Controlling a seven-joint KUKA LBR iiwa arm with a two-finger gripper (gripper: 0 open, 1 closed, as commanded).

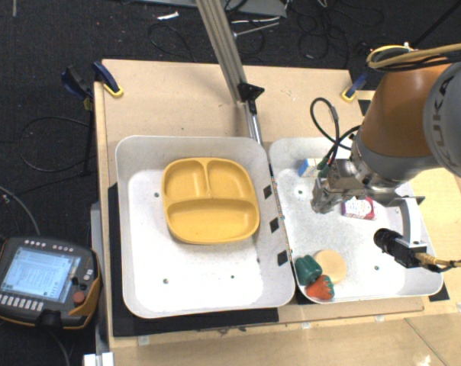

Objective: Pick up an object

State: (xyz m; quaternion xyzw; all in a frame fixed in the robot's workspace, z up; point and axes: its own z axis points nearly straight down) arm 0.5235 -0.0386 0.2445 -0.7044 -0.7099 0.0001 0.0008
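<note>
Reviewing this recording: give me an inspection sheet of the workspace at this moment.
Surface: wooden bench bearing left bin and right bin.
Job's things: yellow divided plate in left bin; green piece, red piece, tan disc, pink-and-white packet, blue piece in right bin.
Clutter: nothing seen.
Grippers: gripper low over right bin; finger state unclear.
Cables: black cable looped at wrist.
Surroundings: teach pendant on floor, left.

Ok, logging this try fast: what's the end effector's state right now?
End effector: low over the right bin; open or shut cannot be told, no object seen in it.
</note>
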